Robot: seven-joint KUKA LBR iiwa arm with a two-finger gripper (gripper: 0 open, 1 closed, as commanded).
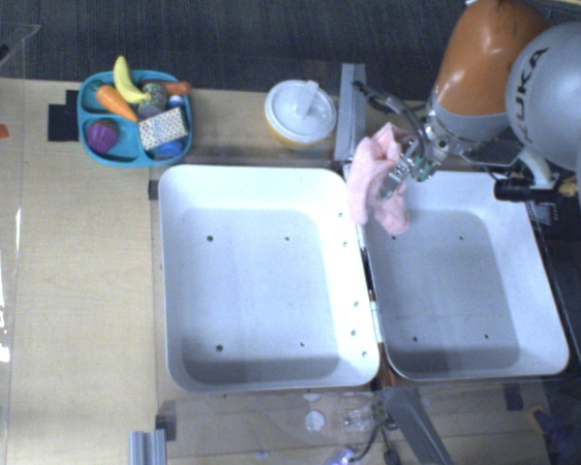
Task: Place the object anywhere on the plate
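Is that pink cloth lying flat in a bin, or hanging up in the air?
Hanging. The pink cloth droops bunched from the gripper above the right bin's top-left corner, not spread flat.

The KUKA arm (552, 95) was a bulky machine of rounded, pale grey casings, one bearing part of the maker's name in dark letters. A glossy orange band (484, 51) swelled above its wrist. Below that sat a grey collar and a small metallic gripper (407, 168) of dark and silvery parts, with thin black cables trailing alongside.
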